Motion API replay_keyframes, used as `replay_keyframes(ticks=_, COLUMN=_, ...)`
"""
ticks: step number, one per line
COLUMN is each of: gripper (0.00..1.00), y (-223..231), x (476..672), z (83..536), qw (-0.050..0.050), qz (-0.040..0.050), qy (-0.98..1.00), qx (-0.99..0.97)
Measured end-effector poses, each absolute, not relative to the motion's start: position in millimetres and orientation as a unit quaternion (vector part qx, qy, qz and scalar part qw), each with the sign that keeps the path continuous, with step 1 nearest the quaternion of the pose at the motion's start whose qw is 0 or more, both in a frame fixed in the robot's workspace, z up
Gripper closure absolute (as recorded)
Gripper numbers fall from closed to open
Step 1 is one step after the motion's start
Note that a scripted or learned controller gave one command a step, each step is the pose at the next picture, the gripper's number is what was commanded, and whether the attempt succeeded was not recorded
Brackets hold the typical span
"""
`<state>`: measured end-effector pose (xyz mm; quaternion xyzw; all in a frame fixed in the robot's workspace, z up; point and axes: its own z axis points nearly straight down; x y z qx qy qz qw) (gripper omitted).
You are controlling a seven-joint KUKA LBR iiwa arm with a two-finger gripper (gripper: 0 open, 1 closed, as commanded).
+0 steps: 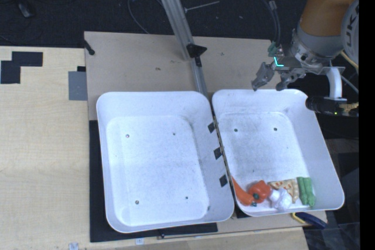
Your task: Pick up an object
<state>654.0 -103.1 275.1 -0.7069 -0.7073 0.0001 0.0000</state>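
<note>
Several small objects lie in the near corner of the right bin (266,96): an orange-red piece (259,189) with a long orange part (241,192) beside it, a white lump (282,200), a tan waffle-like piece (285,187) and a green block (306,191). My gripper (270,79) hangs above the far rim of the right bin, well away from the objects. Its two dark fingers stand apart with nothing between them.
The left bin (157,158) sits beside the right one, joined by black clips (217,153). A slanted aluminium rail (179,20) rises behind the bins. Cables lie on the dark floor at the back. A yellow-rimmed item (307,220) pokes out under the right bin's near edge.
</note>
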Motion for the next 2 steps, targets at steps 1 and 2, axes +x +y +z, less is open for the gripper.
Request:
replay_keyframes(ticks=1, gripper=0.00, y=-103.1, x=654.0, z=275.1, qw=0.000, qz=0.0001, qy=-0.707, qx=-0.707)
replay_keyframes(ticks=2, gripper=0.00, y=-98.4, x=647.3, z=214.3, qw=0.002, qz=0.0018, qy=-0.707, qx=-0.707)
